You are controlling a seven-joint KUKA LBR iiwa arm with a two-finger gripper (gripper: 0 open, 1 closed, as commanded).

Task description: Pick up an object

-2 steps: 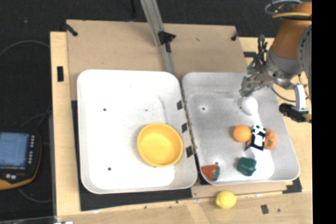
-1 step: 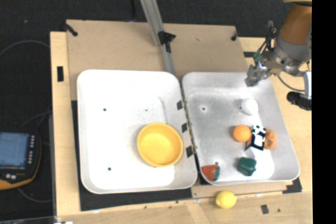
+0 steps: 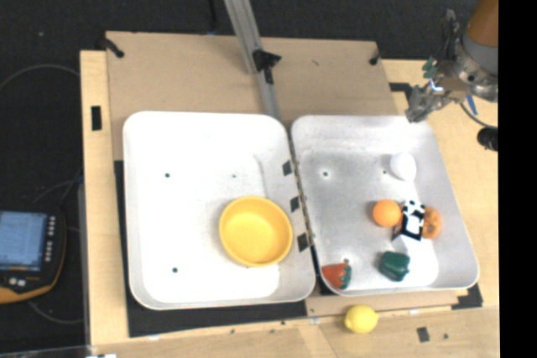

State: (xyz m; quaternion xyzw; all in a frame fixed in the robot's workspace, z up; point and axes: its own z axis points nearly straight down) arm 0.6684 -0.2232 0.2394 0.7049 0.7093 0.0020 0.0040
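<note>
Leftmost, a handheld pendant (image 3: 25,254) with a lit screen lies off the desk (image 3: 336,80) at the lower left of the frame, out of the working area. Next comes the left bin (image 3: 168,147), where a yellow bowl (image 3: 255,230) sits toward its lower right, well apart from the other items. A slanted metal rail (image 3: 239,12) runs down from the top centre to the seam between the bins.

Further right, the right bin (image 3: 336,147) gathers the likely pick candidates along its right and lower parts: a red pepper-like toy (image 3: 336,274) against the lower left wall, a green toy (image 3: 393,265) near the lower edge, an orange ball (image 3: 387,214) touching or just beside a black-and-white item (image 3: 412,220), an orange piece (image 3: 432,223) on the far side of that, and a pale ball (image 3: 404,167) above them. A yellow lemon-like object (image 3: 361,319) rests on the desk below the bin, seemingly spilled out.

At the upper right, the gripper (image 3: 419,106) hangs just over the bin's upper right corner, away from every object. Nothing is between the jaws; how far apart they stand I cannot tell.
</note>
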